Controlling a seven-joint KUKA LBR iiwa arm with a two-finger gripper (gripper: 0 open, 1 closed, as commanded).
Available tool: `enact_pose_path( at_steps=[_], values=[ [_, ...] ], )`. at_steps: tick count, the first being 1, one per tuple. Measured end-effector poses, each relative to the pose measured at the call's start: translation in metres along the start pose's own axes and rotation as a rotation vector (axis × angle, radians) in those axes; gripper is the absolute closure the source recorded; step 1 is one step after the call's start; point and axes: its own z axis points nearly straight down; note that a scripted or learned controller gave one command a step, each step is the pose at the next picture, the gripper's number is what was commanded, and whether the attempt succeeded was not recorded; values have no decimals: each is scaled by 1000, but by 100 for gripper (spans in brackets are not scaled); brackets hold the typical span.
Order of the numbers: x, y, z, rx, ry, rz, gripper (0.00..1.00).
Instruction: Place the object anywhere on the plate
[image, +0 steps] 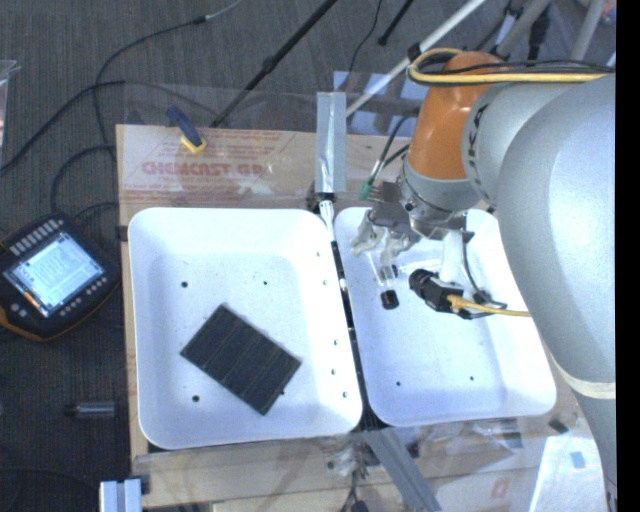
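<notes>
A dark ridged rectangular plate (241, 358) lies flat and askew at lower left of the frame, in the left bin (160, 240). The pincer (386, 272) hangs over the right bin (500, 390), centre right; its fingers seem slightly parted with nothing seen between them. The step is judged to be searching for the object; a grasp is needed next.

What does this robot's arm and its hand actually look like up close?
The arm is a thick, rounded grey tube with a bright orange band above the wrist. A yellow cable loops over the top of that band. The hand is small and metallic, pale and silvery, with thin fingers. Beside it sits a black fitting with a yellow wire running out of it.
</notes>
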Motion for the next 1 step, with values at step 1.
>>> enact_pose_path(
  at_steps=[1],
  values=[
    [80, 26, 2, -1, -3, -175, 100]
  ],
)
